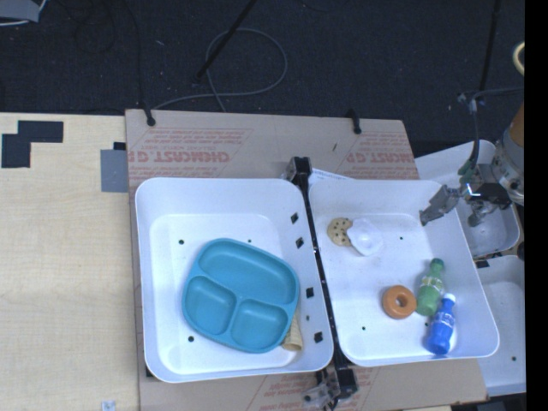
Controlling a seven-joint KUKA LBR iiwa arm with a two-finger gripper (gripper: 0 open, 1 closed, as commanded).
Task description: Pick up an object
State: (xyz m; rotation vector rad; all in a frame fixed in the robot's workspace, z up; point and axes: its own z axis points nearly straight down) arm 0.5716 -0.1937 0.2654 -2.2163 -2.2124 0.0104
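White bins, gripper (455, 202) at the right bin's (377, 349) far right rim.
I saw its fingers spread apart, holding nothing. In that bin lay a cookie (340, 230), clear cup (366, 236), orange donut (399, 302), green bottle (431, 287) and blue bottle (441, 325); left bin (163, 229) held a blue divided plate (241, 294).

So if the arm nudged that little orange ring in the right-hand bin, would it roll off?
Probably not. The orange ring lies flat on the right bin's floor, so a nudge would likely slide it. It looks small, so probably light. The green bottle sits close beside it and might get bumped.
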